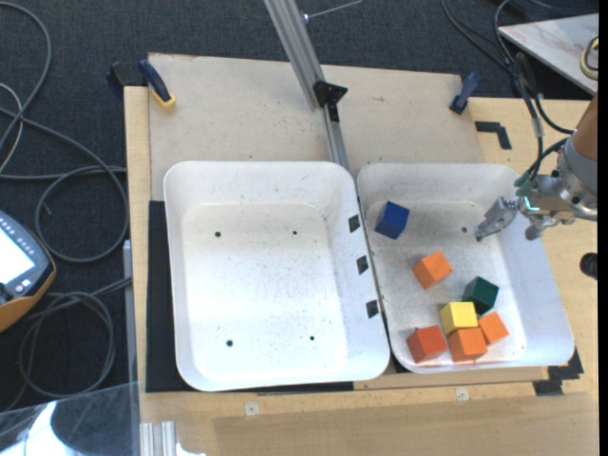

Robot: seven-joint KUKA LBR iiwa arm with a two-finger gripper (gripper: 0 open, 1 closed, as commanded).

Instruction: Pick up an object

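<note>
Blocks first, counted for you: seven cubes, all in the right bin. You have one blue cube near that bin's far left corner, alone. You have one orange cube toward the bin's middle, apart from the rest. Near the bin's front edge sits a tight cluster: a dark green cube, a yellow cube touching it, another orange cube just beside the yellow one, a third orange cube in front of the yellow one, and a red-orange cube at the cluster's left end.

The left bin lies directly beside the right bin, their rims touching along a seam marked by small black tabs. Both rest on a pale wooden bench with blue clamps at its far edge; a slanted metal rail runs down to the seam. Beyond the bench you see dark carpet with loose cables.

The arm enters over the right bin's far right corner. The gripper hangs above the bin's right wall, well apart from every cube. Its fingers point down and leftward with a visible gap between them, and nothing sits between them.
</note>
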